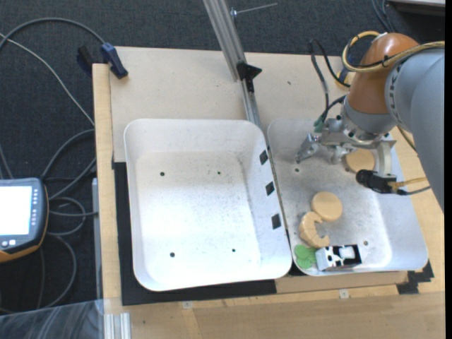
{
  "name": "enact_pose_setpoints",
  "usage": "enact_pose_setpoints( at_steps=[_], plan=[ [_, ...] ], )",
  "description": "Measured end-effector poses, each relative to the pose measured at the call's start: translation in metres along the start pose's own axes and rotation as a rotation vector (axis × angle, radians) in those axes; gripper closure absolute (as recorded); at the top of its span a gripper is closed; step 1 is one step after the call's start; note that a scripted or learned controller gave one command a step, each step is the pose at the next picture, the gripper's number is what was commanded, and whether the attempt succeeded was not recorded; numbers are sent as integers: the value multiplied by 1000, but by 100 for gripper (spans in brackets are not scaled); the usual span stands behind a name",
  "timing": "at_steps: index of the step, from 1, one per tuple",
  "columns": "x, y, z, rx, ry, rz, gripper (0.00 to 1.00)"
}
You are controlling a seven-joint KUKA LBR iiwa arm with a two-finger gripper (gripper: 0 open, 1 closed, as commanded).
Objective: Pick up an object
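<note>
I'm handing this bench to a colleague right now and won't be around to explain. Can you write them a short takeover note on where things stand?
Gripper: over the upper part of the right bin, nothing seen between its fingers; whether they are open or shut cannot be read from this angle.

Objects, all in the right bin: a tan round disc mid-bin, a tan bitten-looking piece just below it, a green item and a black-and-white block at the near edge, another tan piece partly under the wrist.

Left bin: holds none of these objects.

Done: no pick yet. Left: grasp and lift one object.
</note>
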State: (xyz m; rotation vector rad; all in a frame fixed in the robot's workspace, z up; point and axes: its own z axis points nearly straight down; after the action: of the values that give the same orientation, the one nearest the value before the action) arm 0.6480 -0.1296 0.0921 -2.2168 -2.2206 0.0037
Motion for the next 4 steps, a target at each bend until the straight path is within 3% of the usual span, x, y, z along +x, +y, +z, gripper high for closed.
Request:
enact_pose_setpoints(
  at_steps=[1, 4],
  plan=[
    [0, 1, -13, -4, 0, 0, 100],
    [-9, -11, -167, -13, -3, 1, 100]
  ],
)
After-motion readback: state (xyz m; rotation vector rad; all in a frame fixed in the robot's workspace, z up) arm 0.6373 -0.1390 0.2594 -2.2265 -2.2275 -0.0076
